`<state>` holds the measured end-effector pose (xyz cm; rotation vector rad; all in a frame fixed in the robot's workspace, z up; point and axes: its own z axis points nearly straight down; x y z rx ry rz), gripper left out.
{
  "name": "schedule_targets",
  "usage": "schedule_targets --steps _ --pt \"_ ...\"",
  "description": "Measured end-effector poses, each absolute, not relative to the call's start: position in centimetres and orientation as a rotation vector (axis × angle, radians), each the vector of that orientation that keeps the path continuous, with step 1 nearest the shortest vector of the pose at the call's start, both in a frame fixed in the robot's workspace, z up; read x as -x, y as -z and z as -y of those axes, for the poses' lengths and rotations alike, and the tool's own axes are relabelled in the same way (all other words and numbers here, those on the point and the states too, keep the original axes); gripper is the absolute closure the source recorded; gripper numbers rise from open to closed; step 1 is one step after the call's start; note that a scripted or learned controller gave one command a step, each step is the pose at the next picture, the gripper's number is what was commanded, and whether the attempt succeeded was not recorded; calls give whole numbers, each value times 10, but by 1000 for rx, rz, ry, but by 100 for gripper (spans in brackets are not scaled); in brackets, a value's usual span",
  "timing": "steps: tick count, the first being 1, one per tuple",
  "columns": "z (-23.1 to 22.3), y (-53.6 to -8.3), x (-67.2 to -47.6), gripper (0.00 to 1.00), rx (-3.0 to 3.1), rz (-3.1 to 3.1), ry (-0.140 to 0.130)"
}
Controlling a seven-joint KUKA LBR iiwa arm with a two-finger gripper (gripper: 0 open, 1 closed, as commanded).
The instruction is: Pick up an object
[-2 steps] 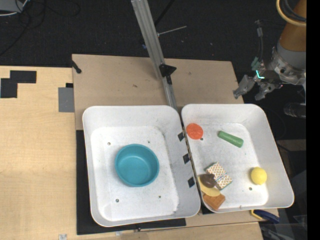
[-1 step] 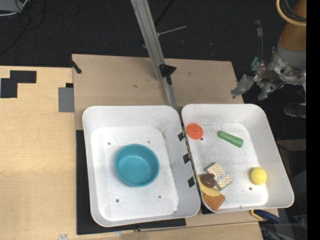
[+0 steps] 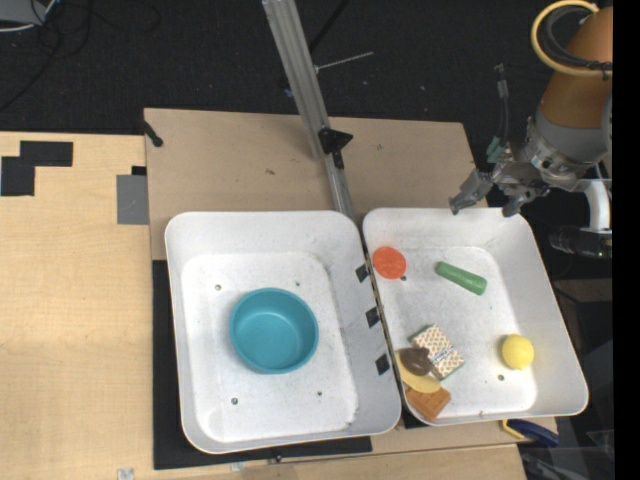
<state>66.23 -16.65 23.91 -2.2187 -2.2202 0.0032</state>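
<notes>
My gripper (image 3: 490, 199) hangs above the far edge of the right bin (image 3: 560, 368), its two fingers spread open with nothing between them. Below it in that bin lie a green cylinder (image 3: 461, 277), an orange-red disc (image 3: 389, 263) near the left wall, a yellow ball (image 3: 517, 352) at the right, a checkered packet (image 3: 438, 350) on top of a brown and yellow item (image 3: 415, 367), and an orange waffle-like piece (image 3: 429, 401) at the front edge. All of them rest on the bin floor, apart from the gripper.
The left bin (image 3: 200, 258) holds a teal bowl (image 3: 274, 329). A slanted metal rail (image 3: 305, 78) rises behind the bins' shared wall. The orange-banded arm (image 3: 578, 88) stands at the upper right.
</notes>
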Motion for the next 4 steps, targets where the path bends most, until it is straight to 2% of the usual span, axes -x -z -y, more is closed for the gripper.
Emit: schedule_targets --steps 2,3,4 --pt "166 -138 -653 0 2219 2219 -5" --pt "166 -151 -655 100 2222 2222 0" --pt "172 -194 -656 100 2223 2224 3"
